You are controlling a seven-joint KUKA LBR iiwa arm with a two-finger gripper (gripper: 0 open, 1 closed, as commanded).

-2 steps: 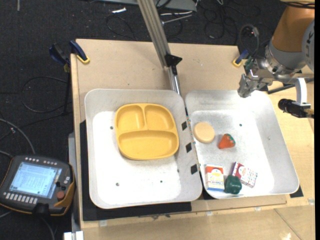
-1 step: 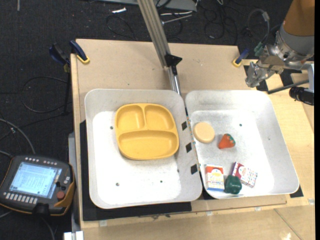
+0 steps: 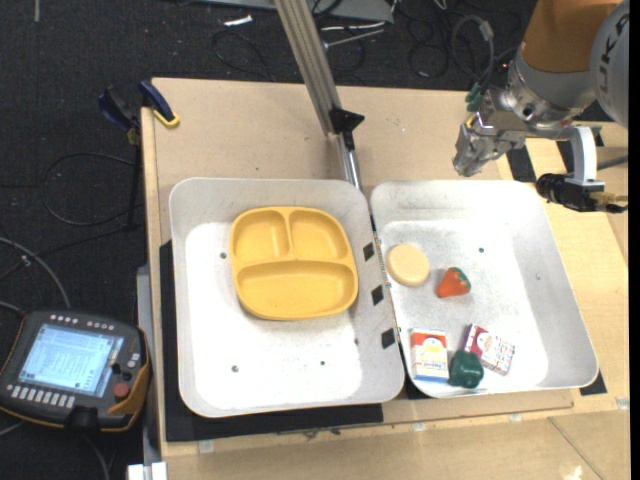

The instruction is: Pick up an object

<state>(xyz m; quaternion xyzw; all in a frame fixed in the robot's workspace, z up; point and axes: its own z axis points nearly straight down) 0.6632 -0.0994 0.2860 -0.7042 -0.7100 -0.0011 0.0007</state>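
The right bin (image 3: 520, 218) holds a pale round biscuit-like disc (image 3: 408, 265), a red strawberry (image 3: 453, 283), a small white carton with red print (image 3: 430, 355), a dark green lump (image 3: 465, 369) and a red and white packet (image 3: 491, 349). My gripper (image 3: 472, 158) hangs above the bench just behind the right bin's far edge, well clear of all these objects. Nothing shows between its fingers.
The left bin (image 3: 200, 268) carries a yellow divided plate (image 3: 294, 262). A metal pole (image 3: 312, 48) slants down to the gap between the bins. A teach pendant (image 3: 70, 368) lies on the floor at left. Cables run behind the bench.
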